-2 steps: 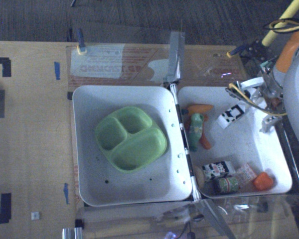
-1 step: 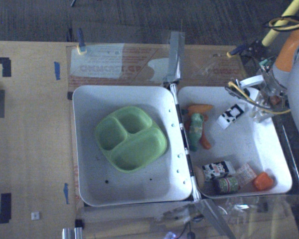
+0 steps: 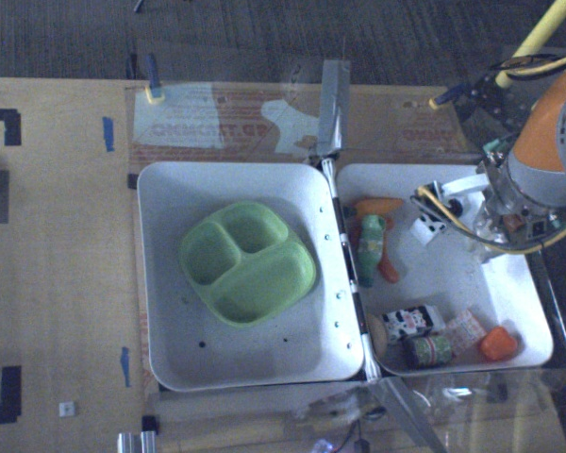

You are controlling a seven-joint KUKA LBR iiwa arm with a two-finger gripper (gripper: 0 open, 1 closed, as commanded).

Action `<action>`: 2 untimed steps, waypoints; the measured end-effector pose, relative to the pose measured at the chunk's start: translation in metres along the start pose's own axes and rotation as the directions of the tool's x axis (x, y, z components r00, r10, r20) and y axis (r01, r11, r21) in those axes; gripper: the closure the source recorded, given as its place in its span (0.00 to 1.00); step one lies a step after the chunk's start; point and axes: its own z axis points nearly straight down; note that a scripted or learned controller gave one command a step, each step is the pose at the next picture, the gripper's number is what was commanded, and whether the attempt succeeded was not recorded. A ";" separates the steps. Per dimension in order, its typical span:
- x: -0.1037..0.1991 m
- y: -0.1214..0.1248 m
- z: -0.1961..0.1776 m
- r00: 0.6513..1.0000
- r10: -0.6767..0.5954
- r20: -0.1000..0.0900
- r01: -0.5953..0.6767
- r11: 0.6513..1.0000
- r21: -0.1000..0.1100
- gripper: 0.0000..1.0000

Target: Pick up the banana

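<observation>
Our gripper (image 3: 495, 223) hangs over the right bin (image 3: 509, 295), near its far right side; we cannot tell whether it is open or closed, nor where among the clutter the banana lies.

Two white bins (image 3: 160, 281) (image 3: 533, 333) — one green divided plate (image 3: 248, 263), one can (image 3: 427, 350), one small carton (image 3: 410, 322).

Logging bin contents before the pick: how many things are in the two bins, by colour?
Green: 3 (tray, bottle, can)
Orange: 3 (top one, stick, lump)
Black-and-white: 1 (carton)
Pale: 1 (packet)
Total: 8
</observation>
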 end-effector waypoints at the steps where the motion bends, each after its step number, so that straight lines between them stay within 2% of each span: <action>1: -0.055 0.042 0.070 1.000 0.003 -0.006 -0.003 1.000 0.002 1.00; 2: -0.038 -0.048 -0.035 0.999 -0.036 -0.001 0.036 0.999 -0.002 1.00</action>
